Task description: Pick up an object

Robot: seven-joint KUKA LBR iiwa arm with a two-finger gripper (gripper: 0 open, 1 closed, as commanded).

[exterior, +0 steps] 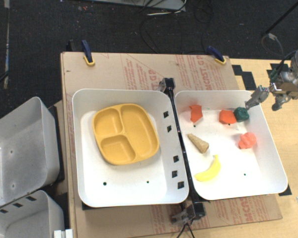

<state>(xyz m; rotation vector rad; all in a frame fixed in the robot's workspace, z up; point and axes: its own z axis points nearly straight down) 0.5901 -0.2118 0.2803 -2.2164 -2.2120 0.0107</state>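
While the gripper (267, 98) hangs spread and empty at the right bin's (273, 155) far edge, nothing is picked yet; the green toy (242, 114) lies just below-left of it.

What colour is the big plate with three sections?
The divided plate is yellow-orange, seen in the camera view, inside the left bin.

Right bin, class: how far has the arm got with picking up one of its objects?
Done: nothing looks lifted; the banana, cone and red pieces lie on the right bin floor. In hand: the gripper is open at the bin's far right edge, beside the green object, nothing between its fingers. Left: closing on an object and lifting.
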